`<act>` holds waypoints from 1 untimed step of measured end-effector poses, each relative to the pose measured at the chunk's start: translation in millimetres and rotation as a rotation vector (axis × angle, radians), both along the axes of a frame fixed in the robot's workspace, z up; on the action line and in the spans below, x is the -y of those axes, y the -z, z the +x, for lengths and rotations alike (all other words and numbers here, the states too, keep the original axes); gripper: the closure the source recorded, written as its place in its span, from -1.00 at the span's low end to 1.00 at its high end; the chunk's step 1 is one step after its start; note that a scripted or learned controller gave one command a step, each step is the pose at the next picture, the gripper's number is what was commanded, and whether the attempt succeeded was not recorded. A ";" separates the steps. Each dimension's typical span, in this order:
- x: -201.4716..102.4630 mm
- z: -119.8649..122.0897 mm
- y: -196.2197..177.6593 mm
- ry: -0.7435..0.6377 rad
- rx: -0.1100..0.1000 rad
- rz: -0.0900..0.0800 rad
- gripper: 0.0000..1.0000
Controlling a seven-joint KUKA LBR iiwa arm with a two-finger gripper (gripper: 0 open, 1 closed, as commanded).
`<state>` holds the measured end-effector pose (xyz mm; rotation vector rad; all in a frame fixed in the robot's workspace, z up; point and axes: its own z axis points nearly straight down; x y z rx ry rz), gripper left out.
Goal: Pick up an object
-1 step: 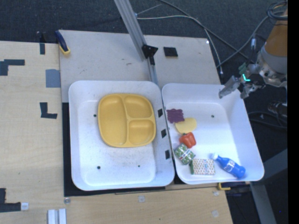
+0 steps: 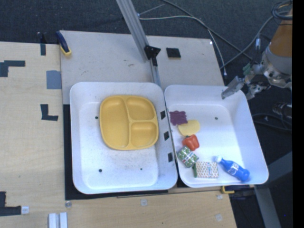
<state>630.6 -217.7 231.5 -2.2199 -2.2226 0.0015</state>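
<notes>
From where I sit, the candidates for the pick are all in the right bin (image 2: 251, 127), bunched along its left and lower side, well down and to the left of the gripper (image 2: 236, 87). Farthest down lies a blue bottle (image 2: 234, 169) on its side, white cap pointing up-left, close to the bin's lower right corner. Just beside it, further left, is a small pale packet (image 2: 206, 170), and touching or nearly touching that is a green patterned piece (image 2: 187, 157). Above those come a red pepper-like toy (image 2: 191, 142), a yellow rounded piece (image 2: 189, 127) and a purple piece (image 2: 178, 117), stacked in a short column near the wall shared with the left bin (image 2: 80, 127), which carries a yellow divided plate (image 2: 128, 122).

The gripper hovers over the right bin's upper right rim, apart from every object and carrying nothing. I cannot tell from this angle how its fingers are set.

I judge the approach has not begun. I would aim for the bottle: it lies the most apart from its neighbours. I would straddle its body across the narrow width, centred, and descend straight down, keeping away from the bin wall and the packet.
</notes>
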 end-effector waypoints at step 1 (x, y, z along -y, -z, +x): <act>-1.4 5.1 45.4 -0.001 -0.004 0.000 -1.00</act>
